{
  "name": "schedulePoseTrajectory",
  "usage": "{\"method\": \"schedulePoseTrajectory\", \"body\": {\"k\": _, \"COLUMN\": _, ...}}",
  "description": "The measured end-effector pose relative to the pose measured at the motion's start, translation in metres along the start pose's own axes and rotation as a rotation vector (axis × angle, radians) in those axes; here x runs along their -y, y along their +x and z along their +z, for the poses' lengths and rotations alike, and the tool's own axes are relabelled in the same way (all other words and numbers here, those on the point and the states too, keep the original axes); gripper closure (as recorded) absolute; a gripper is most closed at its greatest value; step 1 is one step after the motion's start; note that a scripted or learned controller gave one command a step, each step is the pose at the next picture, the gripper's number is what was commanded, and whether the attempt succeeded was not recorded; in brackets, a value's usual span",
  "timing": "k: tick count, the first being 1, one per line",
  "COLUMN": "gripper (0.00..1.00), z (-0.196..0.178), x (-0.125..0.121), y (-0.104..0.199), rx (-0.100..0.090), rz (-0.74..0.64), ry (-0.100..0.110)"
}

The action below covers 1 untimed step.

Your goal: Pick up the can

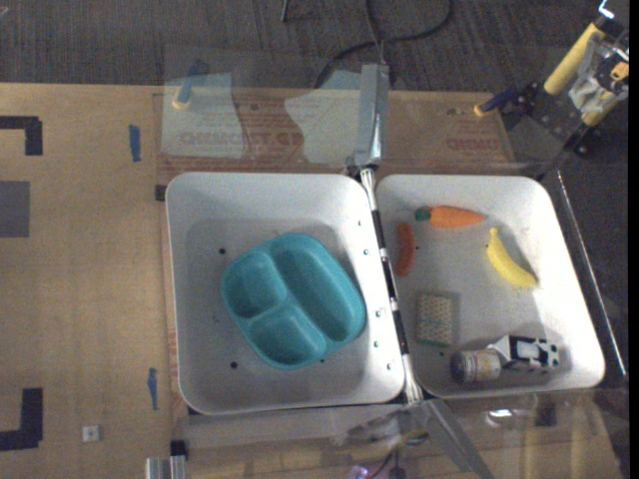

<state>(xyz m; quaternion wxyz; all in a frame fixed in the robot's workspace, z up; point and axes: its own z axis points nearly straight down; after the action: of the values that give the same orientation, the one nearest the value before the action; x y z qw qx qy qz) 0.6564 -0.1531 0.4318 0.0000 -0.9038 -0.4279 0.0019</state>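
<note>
Lying sideways: can (474,365); right bin (469,182)

No text can be read. Faint reddish lettering runs across the clear sheet (250,138) lying behind the left bin (190,297), but it is too blurred to make out any letters.
</note>
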Motion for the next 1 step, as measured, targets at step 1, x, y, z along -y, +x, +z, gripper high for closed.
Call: {"method": "schedulePoseTrajectory", "body": {"k": 1, "gripper": 1.0, "z": 0.2378, "x": 0.0114, "y": 0.0103, "rx": -0.001, "rz": 0.01, "ry": 0.005}}
